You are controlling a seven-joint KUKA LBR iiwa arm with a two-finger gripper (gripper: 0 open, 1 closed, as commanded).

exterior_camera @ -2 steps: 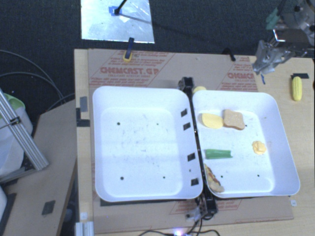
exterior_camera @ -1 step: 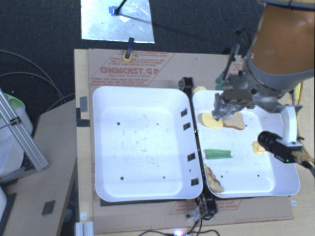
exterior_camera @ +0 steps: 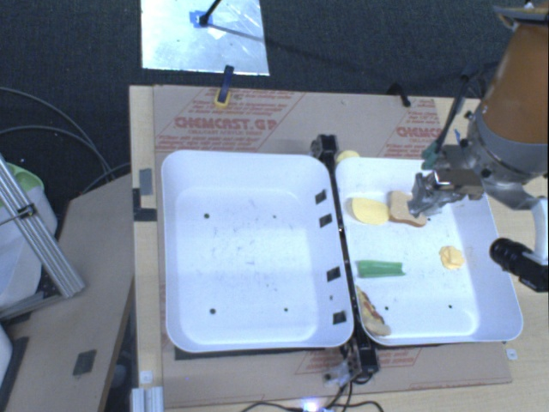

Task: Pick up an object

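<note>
Two white bins (exterior_camera: 249,166), five small things in the right one, one gripper (exterior_camera: 422,202) over the tan piece (exterior_camera: 401,208), its grip too hidden to tell

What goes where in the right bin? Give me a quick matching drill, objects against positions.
Things:
1. gripper
2. green piece
3. small yellow lump
4. yellow slice

Places:
A. near the bin's middle, below the yellow slice
B. over the tan bread-like piece
C. toward the right wall
D. upper left, beside the tan piece

Pairs: 1-B, 2-A, 3-C, 4-D
</note>
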